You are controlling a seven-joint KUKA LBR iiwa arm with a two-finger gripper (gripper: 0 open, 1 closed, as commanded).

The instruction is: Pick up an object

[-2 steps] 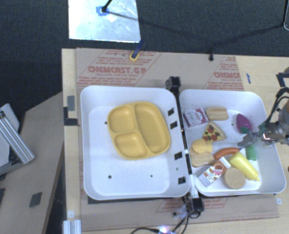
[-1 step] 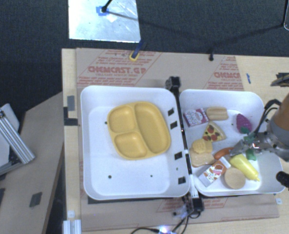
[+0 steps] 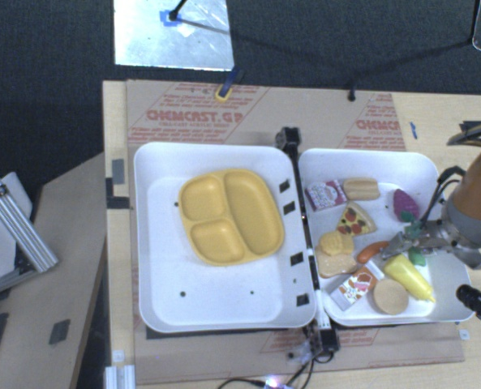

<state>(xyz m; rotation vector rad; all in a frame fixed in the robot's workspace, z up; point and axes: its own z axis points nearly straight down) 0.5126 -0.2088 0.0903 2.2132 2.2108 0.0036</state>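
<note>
Gripper [image 3: 409, 240] is hanging low over the right shallow white bin [image 3: 423, 165], reaching in from the bin's right side on the grey arm with the orange band [image 3: 477, 186]. Whether it is gripping anything cannot be told from this view; the tip is small and blurred among the toys. Just beside it, toward the near right, a long yellow plastic corn-like piece [image 3: 409, 276] is lying with its long axis running diagonally from the tip toward the bin's near right corner. To the left of the tip, an orange carrot-shaped toy [image 3: 371, 252] is pointing toward it, almost touching. A purple egg-shaped toy [image 3: 405, 203] is sitting just behind. Judging from this, the yellow piece or the orange one is the likely target.

The bin floor is looking smooth and flat, crowded with a pizza-slice toy [image 3: 354, 218], a round tan disc [image 3: 390, 297] and a small red-and-white carton [image 3: 354, 288]. The left white bin [image 3: 155, 294] is holding a yellow sectioned plastic tray [image 3: 230, 215], well apart.
</note>
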